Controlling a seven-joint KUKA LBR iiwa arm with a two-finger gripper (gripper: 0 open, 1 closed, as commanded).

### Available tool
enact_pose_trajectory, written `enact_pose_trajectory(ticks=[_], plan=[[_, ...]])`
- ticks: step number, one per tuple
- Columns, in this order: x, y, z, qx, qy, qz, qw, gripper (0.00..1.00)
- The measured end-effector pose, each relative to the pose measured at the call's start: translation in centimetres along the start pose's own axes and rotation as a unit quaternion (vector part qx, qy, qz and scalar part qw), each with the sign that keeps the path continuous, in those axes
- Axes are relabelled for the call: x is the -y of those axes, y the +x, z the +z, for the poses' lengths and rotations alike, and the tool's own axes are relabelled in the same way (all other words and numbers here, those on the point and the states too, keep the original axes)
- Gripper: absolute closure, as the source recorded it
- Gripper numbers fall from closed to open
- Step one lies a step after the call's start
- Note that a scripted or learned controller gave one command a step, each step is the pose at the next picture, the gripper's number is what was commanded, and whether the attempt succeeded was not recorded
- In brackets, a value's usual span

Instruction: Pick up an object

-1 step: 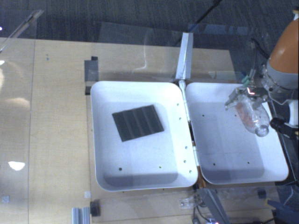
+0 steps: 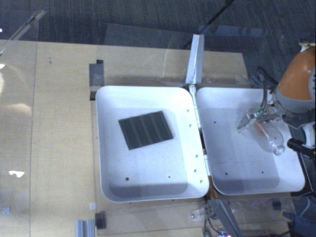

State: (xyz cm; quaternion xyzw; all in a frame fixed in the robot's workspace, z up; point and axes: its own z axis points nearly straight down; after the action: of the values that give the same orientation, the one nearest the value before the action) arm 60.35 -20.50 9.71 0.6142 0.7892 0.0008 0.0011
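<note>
Gripper [image 2: 256,116] low over right bin [image 2: 232,181], far right side. Fingers: can't tell. Clear thing [image 2: 270,139] just beside. Dark mat [image 2: 146,130] flat in left bin [image 2: 148,189].

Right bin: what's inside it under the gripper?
A clear plastic object lies in the right bin, beside the gripper. The arm covers the bin's far right corner.

Pale wooden bench [image 2: 54,147], two white bins [image 2: 106,181] side by side
</note>
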Motion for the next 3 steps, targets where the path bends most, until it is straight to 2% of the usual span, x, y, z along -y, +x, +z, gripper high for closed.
enact_pose_trajectory(ticks=[1,2,3], plan=[[-3.6,-0.9,1.0,0.002,-0.003,-0.021,0.9998,0.00],[0.6,0.1,0.7,0.002,-0.003,-0.154,0.9881,0.00],[-3.9,-0.9,0.9,0.002,-0.003,-0.172,0.9850,0.00]])
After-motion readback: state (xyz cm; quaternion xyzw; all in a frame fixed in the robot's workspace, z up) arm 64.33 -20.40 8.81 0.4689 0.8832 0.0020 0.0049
